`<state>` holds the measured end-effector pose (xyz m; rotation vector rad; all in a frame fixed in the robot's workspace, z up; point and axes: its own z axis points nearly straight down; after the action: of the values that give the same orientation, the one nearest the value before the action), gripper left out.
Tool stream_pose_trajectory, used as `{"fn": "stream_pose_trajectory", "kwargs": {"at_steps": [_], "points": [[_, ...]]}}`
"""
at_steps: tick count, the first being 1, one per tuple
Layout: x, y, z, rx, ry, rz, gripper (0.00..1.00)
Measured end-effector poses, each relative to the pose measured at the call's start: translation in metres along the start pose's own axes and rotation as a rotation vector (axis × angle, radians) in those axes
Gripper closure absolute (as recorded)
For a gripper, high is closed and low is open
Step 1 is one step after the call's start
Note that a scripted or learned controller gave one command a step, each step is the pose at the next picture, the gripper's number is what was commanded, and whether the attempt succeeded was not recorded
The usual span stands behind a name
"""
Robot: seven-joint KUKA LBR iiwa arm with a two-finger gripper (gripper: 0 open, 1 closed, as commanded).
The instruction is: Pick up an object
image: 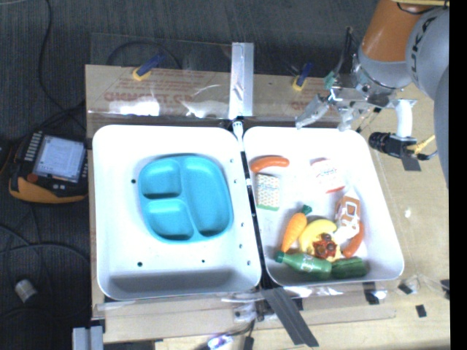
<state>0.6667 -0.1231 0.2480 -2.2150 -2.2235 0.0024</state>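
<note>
My gripper (326, 115) hangs over the far rim of the right bin (379, 195), with its fingers spread open and nothing between them. Below it in that bin lie an orange sausage (269, 163), a small checked box (268, 191), a white packet with red print (326, 173), a carrot (294, 230), a yellow banana (317, 231), a ketchup bottle (349, 214), a green bottle (304, 263) and a dark cucumber (349, 267). All the objects rest on the bin floor, apart from the gripper.
The left bin (117, 217) holds a blue divided tray (182, 195). A metal post (241, 79) stands behind the ridge between the bins. Clamps (148, 66) sit on the back board. A black handheld device (51, 165) lies left of the bench.
</note>
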Motion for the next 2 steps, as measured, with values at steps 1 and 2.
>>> {"fn": "stream_pose_trajectory", "kwargs": {"at_steps": [1,2], "points": [[0.006,-0.084,0.130,0.001,0.001,-0.028,0.00],[0.016,-0.148,0.158,-0.019,-0.008,-0.384,0.00]]}}
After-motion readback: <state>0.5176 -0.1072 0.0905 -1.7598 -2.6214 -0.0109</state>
